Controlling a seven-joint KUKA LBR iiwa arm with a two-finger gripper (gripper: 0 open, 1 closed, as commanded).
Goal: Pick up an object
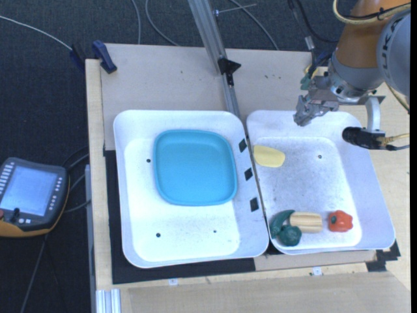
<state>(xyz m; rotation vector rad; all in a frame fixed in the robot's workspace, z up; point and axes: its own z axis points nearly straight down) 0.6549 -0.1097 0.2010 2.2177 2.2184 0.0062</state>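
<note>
- The left bin point(130, 240), white and shallow, holds a blue square plate point(195, 167) with rounded corners, lying flat toward the bin's far side.
- The right bin point(365, 175), also white and speckled with dark flecks, holds four small things.
- The yellow piece point(268, 156) is a smooth, flattened oval lying near the bin's left wall, well apart from the rest.
- The corn cob point(305, 222), pale tan with a dark green husk end point(285, 228), lies along the near wall.
- The red pepper point(339, 221), small and glossy with a green stem, sits just beside the cob's right end.
- The gripper point(303, 115) hangs over the far left corner of the right bin with nothing between its fingers; whether they are spread or closed I cannot tell.
</note>
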